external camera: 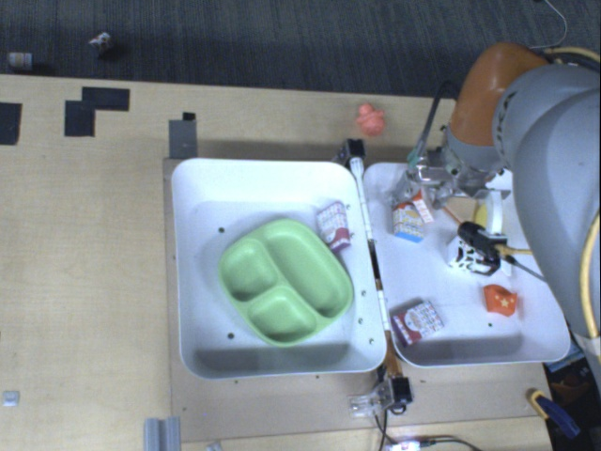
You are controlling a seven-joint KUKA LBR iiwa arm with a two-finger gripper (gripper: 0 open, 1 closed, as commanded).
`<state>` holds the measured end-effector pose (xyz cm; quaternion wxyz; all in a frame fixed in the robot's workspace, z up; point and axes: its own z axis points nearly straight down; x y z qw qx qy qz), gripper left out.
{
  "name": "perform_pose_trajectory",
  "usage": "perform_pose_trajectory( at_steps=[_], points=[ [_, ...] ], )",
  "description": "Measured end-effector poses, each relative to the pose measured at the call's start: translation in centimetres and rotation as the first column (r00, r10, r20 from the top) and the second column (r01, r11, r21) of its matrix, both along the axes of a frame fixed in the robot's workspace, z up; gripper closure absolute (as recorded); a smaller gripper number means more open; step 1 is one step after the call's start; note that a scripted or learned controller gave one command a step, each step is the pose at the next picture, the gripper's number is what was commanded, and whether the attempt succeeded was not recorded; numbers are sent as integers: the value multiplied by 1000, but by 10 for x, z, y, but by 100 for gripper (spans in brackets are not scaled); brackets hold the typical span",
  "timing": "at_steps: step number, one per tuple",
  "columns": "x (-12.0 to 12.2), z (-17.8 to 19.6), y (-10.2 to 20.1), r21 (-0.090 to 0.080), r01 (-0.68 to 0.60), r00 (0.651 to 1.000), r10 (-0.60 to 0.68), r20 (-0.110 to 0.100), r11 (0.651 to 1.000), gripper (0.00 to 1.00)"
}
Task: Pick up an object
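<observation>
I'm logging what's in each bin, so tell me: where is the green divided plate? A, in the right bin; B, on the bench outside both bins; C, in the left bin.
C: the green plate lies on the floor of the left bin, while the right bin holds small packets and an orange piece.

one fixed camera is looking down at a slant from above the bench (84,252), taking in both white bins: left bin (188,280), right bin (540,341). the arm (554,148) is entering from frame right, close to the lens. dark floor (235,17) is showing along the top.
</observation>
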<state>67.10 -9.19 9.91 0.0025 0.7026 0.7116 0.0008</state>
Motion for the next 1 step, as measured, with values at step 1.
perform_pose_trajectory(
  at_steps=[1],
  points=[
    [-102,86,81,4,6,1000,-6,0,1000,100]
  ],
)
